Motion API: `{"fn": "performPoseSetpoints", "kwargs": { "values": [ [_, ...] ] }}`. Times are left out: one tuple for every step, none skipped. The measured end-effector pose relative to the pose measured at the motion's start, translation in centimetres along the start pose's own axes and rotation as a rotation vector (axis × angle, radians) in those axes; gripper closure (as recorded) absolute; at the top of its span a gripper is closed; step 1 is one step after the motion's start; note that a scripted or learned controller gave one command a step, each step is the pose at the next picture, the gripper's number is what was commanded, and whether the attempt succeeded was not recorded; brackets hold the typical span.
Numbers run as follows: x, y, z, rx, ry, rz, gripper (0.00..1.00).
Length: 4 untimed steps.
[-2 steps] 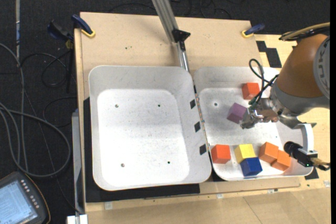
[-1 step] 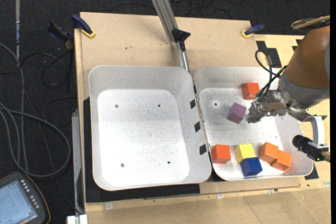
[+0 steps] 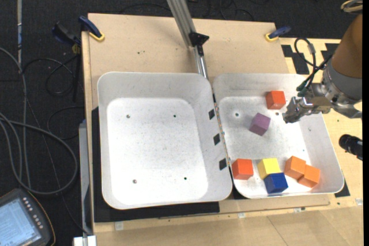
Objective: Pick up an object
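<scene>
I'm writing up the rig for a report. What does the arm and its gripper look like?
The arm is grey metal with an orange band above the wrist. Black cables loop along its upper side. The gripper is a small dark and silver block, too blurred to tell its details.

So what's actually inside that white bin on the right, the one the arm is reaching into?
The right bin holds blocks: a purple one, four orange, a yellow and a blue. The pincer hangs over it, hiding some of the floor beneath.
</scene>
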<state>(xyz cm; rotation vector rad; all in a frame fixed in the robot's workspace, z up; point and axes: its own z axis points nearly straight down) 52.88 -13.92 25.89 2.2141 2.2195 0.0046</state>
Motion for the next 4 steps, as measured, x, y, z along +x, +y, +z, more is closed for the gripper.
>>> {"fn": "performPoseSetpoints", "kwargs": {
  "values": [
    [5.9, 1.8, 0.9, 0.006, 0.004, -0.006, 1.0],
    [10.9, 4.8, 1.4, 0.004, 0.003, -0.006, 1.0],
    [15.3, 7.1, 1.0, 0.004, 0.004, -0.005, 1.0],
    [20.1, 9.6, 1.9, 0.004, 0.003, -0.005, 1.0]
  ]
}}
